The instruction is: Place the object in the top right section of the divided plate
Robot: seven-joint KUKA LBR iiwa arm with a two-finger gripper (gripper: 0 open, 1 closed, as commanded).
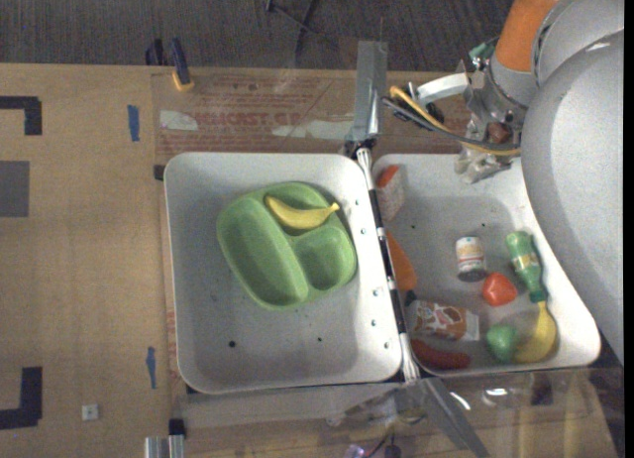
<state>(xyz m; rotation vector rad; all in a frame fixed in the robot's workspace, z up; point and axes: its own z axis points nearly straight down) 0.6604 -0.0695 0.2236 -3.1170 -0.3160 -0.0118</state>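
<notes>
A yellow plastic banana (302, 213) is seen lying in the top right section of the green divided plate (267, 268), which rests in the left white bin (198, 337). The two-finger gripper (485, 154) is held above the far edge of the right white bin (575, 342), apart from everything; whether it is released or clenched cannot be told. In that bin, a small white can (471, 256), a red pepper (499, 289), a green bottle (524, 263) and a second banana (538, 337) are scattered.
</notes>
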